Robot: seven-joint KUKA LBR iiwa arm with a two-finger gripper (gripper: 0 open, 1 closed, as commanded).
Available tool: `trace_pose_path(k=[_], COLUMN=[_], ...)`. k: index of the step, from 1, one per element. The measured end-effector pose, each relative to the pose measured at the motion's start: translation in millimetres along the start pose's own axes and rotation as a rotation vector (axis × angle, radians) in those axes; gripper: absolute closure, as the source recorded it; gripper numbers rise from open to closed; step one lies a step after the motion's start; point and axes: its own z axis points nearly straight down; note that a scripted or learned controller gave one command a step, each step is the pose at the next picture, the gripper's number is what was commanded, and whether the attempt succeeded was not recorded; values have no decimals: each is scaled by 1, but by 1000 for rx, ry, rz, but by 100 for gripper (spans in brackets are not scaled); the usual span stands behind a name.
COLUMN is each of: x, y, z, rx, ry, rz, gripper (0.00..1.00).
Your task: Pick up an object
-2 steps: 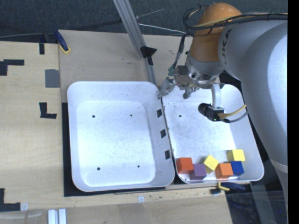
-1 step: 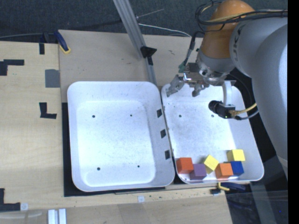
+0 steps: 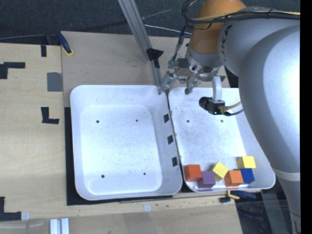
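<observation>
Several small blocks lie along the near edge of the right bin (image 3: 209, 135): an orange block (image 3: 192, 171), a purple block (image 3: 208, 178), a yellow block (image 3: 220, 169), a second orange block (image 3: 234, 177), a blue block (image 3: 247, 175) and another yellow block (image 3: 247, 162). My gripper (image 3: 177, 86) hangs at the far rim, over the seam between the two bins. It is open, with nothing between its fingers, and is far from the blocks.
The left bin (image 3: 78, 101) sits beside the right one. A slanted metal pole (image 3: 136, 23) comes down to the far rim close to the gripper. A black device on a cable (image 3: 212, 104) hangs under the wrist. Black tape marks (image 3: 46, 115) dot the bench at left.
</observation>
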Motion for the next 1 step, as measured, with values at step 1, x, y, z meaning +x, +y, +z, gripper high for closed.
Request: trace_pose_path(k=[1], x=[-48], y=[4], z=[-1], rx=[1], ry=[-3], rz=[7], gripper=[0])
